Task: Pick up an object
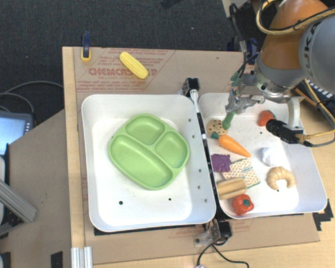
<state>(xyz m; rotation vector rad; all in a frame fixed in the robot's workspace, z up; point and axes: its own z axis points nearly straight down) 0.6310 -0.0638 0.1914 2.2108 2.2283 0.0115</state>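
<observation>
My claw (234, 106) hangs over the right bin's (312, 197) far-left corner, a green piece (228, 120) pinched between its fingers, clear of the carrot (234, 144). Pick looks nearly done; lifting away remains.

Gripper (230, 115) was seen low over right bin (310, 175), a green obj. (228, 120) at its tips; carrot (234, 144) lay nearby.
</observation>
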